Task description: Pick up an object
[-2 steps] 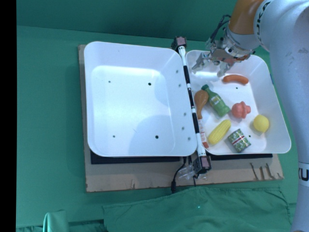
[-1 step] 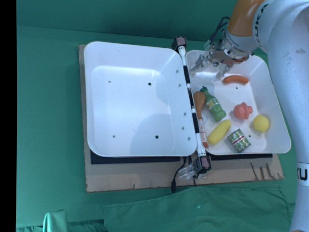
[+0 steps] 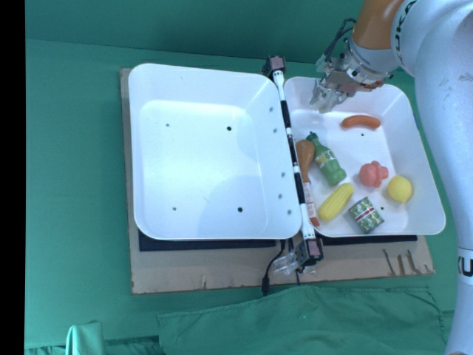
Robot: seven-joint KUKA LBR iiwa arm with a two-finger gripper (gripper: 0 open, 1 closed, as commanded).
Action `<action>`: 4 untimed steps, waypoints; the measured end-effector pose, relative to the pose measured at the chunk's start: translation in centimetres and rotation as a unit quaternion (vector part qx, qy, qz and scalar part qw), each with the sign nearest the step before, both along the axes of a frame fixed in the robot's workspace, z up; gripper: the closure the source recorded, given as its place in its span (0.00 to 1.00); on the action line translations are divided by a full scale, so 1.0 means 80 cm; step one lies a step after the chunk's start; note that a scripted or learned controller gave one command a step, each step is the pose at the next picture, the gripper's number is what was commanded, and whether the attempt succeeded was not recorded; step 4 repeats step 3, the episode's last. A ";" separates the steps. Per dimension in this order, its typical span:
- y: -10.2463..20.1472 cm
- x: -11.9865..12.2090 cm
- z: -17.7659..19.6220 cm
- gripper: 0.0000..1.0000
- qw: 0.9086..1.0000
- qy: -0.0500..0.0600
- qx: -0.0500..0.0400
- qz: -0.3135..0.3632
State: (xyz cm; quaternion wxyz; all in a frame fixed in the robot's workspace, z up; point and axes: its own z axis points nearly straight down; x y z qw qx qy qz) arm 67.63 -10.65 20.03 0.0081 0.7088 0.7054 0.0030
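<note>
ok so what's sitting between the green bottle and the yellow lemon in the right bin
In the camera view, the red strawberry-like toy lies between the green bottle and the yellow lemon, apart from both.

End effector [image 3: 325, 99] fingers too blurred to judge; arm [image 3: 443, 87] cut off by top and right edges.

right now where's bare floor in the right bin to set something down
Bare floor in the right bin lies between the sausage and the green bottle, and along its far right wall. The near half is crowded: corn, can, lemon.
</note>
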 end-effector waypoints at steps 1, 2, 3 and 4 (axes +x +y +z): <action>0.006 0.004 0.061 1.00 1.000 0.002 0.002 0.001; 0.003 0.011 0.120 1.00 1.000 0.002 0.002 0.001; 0.003 0.016 0.180 1.00 1.000 0.003 0.002 0.001; 0.003 0.016 0.180 1.00 1.000 0.003 0.002 0.001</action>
